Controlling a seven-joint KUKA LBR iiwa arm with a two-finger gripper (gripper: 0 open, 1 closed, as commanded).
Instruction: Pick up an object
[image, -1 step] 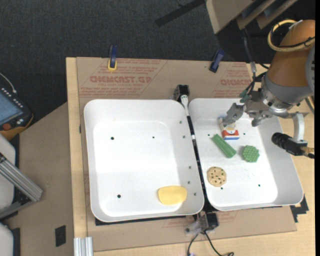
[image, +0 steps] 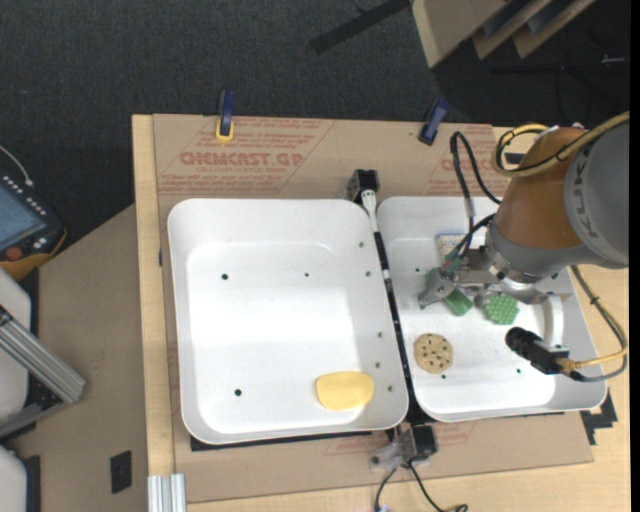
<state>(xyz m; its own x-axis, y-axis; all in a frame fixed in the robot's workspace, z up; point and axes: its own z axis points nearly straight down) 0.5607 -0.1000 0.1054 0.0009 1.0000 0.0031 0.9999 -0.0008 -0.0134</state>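
The end effector (image: 447, 285) sits low in the right bin (image: 530, 400), at about 9 o'clock from the arm's wrist, right over a cluster of green pieces (image: 478, 302). Whether it is wide, narrow or gripping anything cannot be told; the wrist hides too much.

The green pieces look small, light and probably rigid plastic, possibly smooth enough to slip; a pinch across the narrow width of one piece seems best. A cookie (image: 433, 353) lies at 6 o'clock from the end effector, flat and thin, so likely awkward to get under and best taken edge to edge. A yellow piece (image: 345, 390) rests at 5 o'clock in the left bin (image: 200, 300), rounded and perhaps soft.

The counter (image: 300, 150) sheet reads "CHEMCAST GP" in red, repeated faintly at 1 o'clock.
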